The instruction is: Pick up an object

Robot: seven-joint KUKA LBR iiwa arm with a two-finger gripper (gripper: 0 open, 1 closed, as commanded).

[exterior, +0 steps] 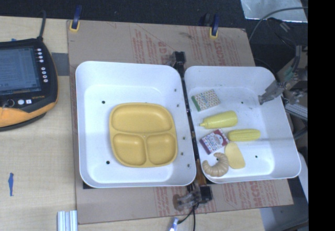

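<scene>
Two shallow white plastic bins sit side by side on the cardboard-covered tabletop [157, 41]. Left bin [94, 75] holds a yellow three-compartment plastic tray [142, 134], lying flat near its centre. Right bin [272, 164] holds the candidate objects, clustered toward its left and near side: a small green-patterned flat packet [205, 99] farthest back, a yellow squeeze-bottle-shaped toy [219, 119], a yellow corn-cob toy [244, 134], a red-and-white flat packet [213, 141], a pale yellow oval piece [235, 155] and a tan croissant-shaped toy [216, 165] at the near wall. The grey tool [271, 92] sits at the far right rim of the right bin, well apart from all objects; cannot tell whether its fingers are apart or together (too small, partly cropped). Nothing is held. Judged step: approach, before any grasp. Next move calls for travelling left and nearer over the cluster, picking one item with clearance (corn cob looks least crowded), then descending onto it.
</scene>
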